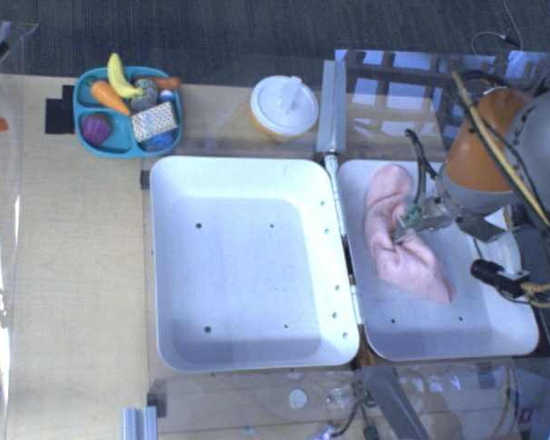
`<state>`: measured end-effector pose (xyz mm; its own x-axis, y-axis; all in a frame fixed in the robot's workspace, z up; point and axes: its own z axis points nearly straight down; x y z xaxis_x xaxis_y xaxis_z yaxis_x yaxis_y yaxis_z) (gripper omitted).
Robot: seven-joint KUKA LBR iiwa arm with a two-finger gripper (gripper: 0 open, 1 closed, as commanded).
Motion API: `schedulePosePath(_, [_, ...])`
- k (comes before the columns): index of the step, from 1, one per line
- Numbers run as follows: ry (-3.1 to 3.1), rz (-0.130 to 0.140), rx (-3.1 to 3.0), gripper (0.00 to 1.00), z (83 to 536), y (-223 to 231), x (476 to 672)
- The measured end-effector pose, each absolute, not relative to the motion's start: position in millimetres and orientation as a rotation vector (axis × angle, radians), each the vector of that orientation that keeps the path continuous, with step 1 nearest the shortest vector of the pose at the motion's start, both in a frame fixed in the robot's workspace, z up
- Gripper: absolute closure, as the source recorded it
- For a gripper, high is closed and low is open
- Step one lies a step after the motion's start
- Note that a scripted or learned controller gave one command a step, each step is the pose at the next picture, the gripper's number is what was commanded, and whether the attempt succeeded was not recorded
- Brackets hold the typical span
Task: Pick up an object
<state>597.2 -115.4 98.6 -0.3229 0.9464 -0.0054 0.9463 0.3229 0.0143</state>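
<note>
At the moment of inspection, 2 shallow white bins sat side by side on the wooden surface [64,273]. The left bin [247,337] showed only its bare white floor with a few small dark holes. The right bin [458,337] held 1 item, a crumpled pink cloth [394,246], which lay in the left half of that bin, running from its upper part down toward 5 o'clock. The arm [495,145], grey with an orange band, entered from 3 o'clock, and the gripper [408,223] was down on the middle of the cloth, in contact with the fabric. Whether the fingers were apart or closed on the cloth could not be determined from this angle, as the tips were lost against the folds; no grasp was confirmed. The cloth rested on the bin floor along its full length. Beyond the bins, at 11 o'clock on the surface, stood a blue divided tray [119,145] carrying toy food, including a banana [121,77] and a carrot [108,96]. At 12 o'clock, just above the left bin's far right corner, stood a white lidded container [284,106].
</note>
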Motion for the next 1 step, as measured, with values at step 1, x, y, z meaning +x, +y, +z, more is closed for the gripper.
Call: schedulePosePath(1, [2.545,0.013,1.821,0.0,98.5,-115.6,597.1])
